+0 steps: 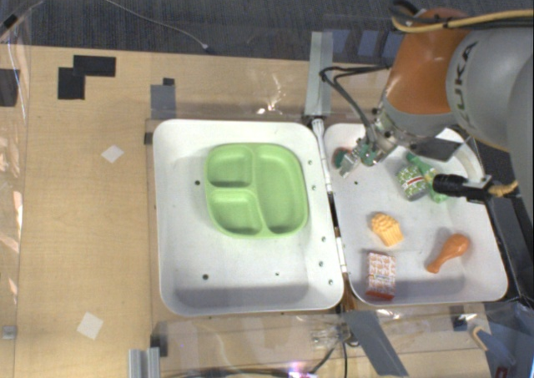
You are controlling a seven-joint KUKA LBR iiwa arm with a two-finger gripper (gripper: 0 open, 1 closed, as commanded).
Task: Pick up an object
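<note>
My gripper hangs low over the far left corner of the right bin, close to the wall between the two bins. Nothing visibly sits in it. A green and white can lies just to its right, under the wrist. Further forward lie a yellow waffle-like piece, an orange toy drumstick and a red and white packet, all apart from the gripper.
The left bin holds a light green divided plate in its middle. The arm's grey and orange body covers the right bin's far right part. Bare bench lies to the left of the bins.
</note>
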